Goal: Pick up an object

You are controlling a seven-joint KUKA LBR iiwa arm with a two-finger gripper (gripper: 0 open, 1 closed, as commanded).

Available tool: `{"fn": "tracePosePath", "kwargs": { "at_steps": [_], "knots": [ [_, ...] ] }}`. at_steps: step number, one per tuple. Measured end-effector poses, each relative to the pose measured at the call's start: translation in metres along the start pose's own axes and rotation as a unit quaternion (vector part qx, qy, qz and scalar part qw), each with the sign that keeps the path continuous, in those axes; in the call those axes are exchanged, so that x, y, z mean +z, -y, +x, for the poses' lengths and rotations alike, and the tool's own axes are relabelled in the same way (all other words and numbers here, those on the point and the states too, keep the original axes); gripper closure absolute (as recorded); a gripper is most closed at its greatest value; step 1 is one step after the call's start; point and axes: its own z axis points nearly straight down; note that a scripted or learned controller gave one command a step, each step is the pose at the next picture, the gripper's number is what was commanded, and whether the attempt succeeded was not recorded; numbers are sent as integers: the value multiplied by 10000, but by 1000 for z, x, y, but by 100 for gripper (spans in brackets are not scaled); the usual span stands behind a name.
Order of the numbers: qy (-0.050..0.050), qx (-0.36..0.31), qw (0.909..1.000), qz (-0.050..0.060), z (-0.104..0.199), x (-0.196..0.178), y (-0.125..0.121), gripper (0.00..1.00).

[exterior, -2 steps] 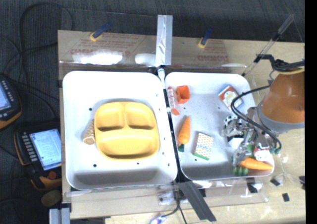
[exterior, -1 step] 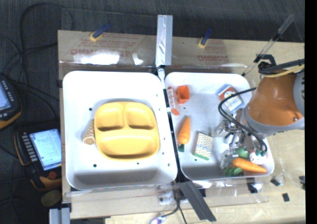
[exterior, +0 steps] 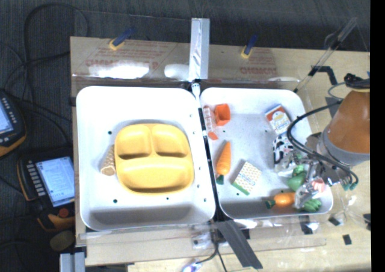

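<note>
1. The tool (exterior: 308, 188) is low in the near right corner of the right bin (exterior: 255, 97), at the end of the grey arm with its orange band (exterior: 355, 121). Cables and clutter hide its tips, so I cannot tell whether it is spread or pinched, and nothing is visibly held.
2. Green pieces (exterior: 305, 203) lie right at the tool, and a small orange carrot-like toy (exterior: 281, 200) sits just beside it toward the bin's middle. A black-and-white toy (exterior: 281, 149) is close behind.
3. Likely risk: with these things crowded against the bin's corner wall, closing could catch an edge, or two things together, and the pick would slip on lifting. The tool could also strike the wall.
4. Farther out lie a patterned card (exterior: 246, 177), a larger carrot (exterior: 223, 157), a small carton (exterior: 277, 118) and an orange cup (exterior: 222, 113), all well apart from the tool.
5. The left bin (exterior: 90, 144) holds a yellow divided tray (exterior: 154, 156).
</note>
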Motion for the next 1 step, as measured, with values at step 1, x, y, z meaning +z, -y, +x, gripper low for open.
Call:
{"fn": "tracePosePath", "kwargs": {
  "at_steps": [1],
  "knots": [
    [16, 141, 9999, 12, -33, 29, -31, 0]
  ]
}}
